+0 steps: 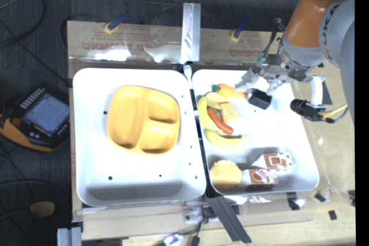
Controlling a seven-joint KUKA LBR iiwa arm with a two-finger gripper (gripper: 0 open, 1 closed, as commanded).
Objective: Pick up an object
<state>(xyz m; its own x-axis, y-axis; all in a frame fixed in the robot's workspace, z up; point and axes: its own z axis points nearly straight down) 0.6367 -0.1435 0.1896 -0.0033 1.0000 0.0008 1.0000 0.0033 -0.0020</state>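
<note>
Yellow tray (142, 118) sits in the left bin (92, 181); the gripper (258, 88) hovers spread, holding nothing, above the toy food (221, 118).

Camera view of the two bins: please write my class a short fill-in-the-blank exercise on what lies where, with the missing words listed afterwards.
1. The yellow tray lies in the ____ bin.
2. The hand hangs over the ____ bin.
3. The bananas lie against that bin's ____ wall.
4. The round bun sits near the bin's ____ edge.

Missing words: left; right; left; front
</note>
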